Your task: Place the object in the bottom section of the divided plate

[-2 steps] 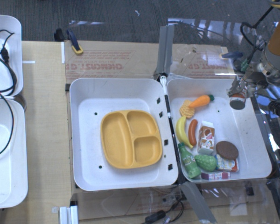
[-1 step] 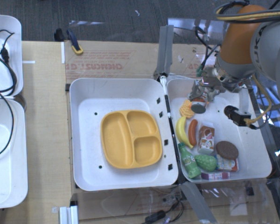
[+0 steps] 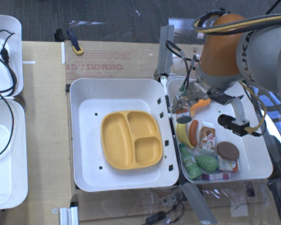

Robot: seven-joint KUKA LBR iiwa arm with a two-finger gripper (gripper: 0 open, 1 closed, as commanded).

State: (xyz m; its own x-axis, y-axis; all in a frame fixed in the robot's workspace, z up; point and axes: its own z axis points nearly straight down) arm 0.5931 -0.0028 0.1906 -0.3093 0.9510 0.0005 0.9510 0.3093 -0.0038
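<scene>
The hand [image 3: 183,99] hangs low over the far left corner of the right bin [image 3: 257,168], under the grey arm with its orange band [image 3: 222,39]; from here I cannot tell whether it is open or closed, as the wrist and cables crowd it. An orange carrot-like piece [image 3: 200,105] lies just beside it, touching or nearly so.

The right bin is packed with toy food: a yellow banana [image 3: 182,133] along the left wall, a red sausage [image 3: 193,132] next to it, a small printed carton [image 3: 207,139], a brown round cookie [image 3: 228,150], and green items [image 3: 199,165] near the front edge.

In the left bin [image 3: 84,139] sits the yellow divided plate [image 3: 131,139], with one long section on its left and two smaller ones on its right. Both bins rest on the tan worktop [image 3: 42,125].
</scene>
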